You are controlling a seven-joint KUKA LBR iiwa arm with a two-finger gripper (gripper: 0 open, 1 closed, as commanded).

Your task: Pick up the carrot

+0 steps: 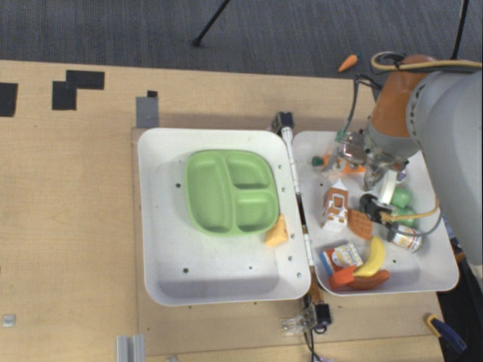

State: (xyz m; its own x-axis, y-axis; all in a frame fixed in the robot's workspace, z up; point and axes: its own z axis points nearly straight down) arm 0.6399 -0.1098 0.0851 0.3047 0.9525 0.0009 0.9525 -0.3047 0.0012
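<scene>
Partly hidden — carrot [326,160], hand [375,178] indistinct

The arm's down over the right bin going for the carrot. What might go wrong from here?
Two likely risks:
1. The gripper sits over the top of the right bin, where a small orange piece, possibly the carrot, lies partly hidden under the wrist; a grasp may miss.
2. The bin is crowded: the banana, can and carton lie close together, so the fingers could nudge or grab a neighbour instead.

place: robotics lab | evidence: plywood bench [68,225], two white bins [162,277], grey carpet [113,13], loose cables [219,10]
</scene>
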